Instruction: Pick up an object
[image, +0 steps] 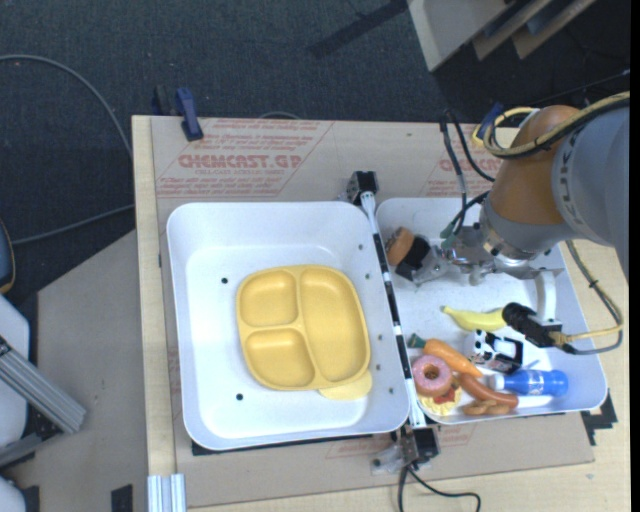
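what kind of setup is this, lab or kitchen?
Most likely a robot lab bench, not a kitchen. A grey arm reaches over two white bins on a cardboard-covered bench, toy food such as a banana lies in one bin, and cables run about.

A pale wooden table with red printed lettering is sitting on dark grey carpeted floor. A thin grey cable is curving across the carpet at left.

Left bin holds yellow divided tray. Right bin: banana, carrot, pink donut, blue bottle. Claw at its far-left corner.
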